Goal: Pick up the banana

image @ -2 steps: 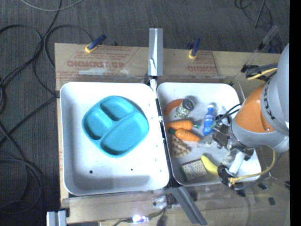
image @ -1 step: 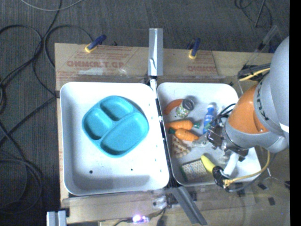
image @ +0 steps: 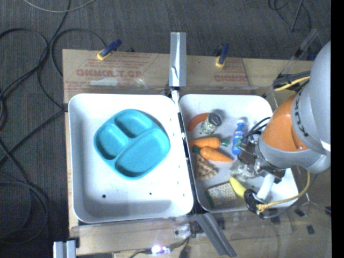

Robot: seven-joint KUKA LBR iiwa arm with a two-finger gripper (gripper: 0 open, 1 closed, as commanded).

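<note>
The banana (image: 237, 186) is a small yellow piece lying near the front of the right bin (image: 226, 101), partly covered by the arm's wrist. My gripper (image: 244, 168) reaches down into that bin just above and behind the banana, under the orange band (image: 282, 130). Its tip is hidden among dark wrist parts and cables.
Two carrots (image: 214, 149), an orange jar with a grey lid (image: 207, 122), a blue-and-white bottle (image: 239, 133), a brown lattice item (image: 204, 168) and a grey textured block (image: 221, 193) crowd the right bin. A blue divided plate (image: 131, 142) lies in the left bin (image: 86, 198).
</note>
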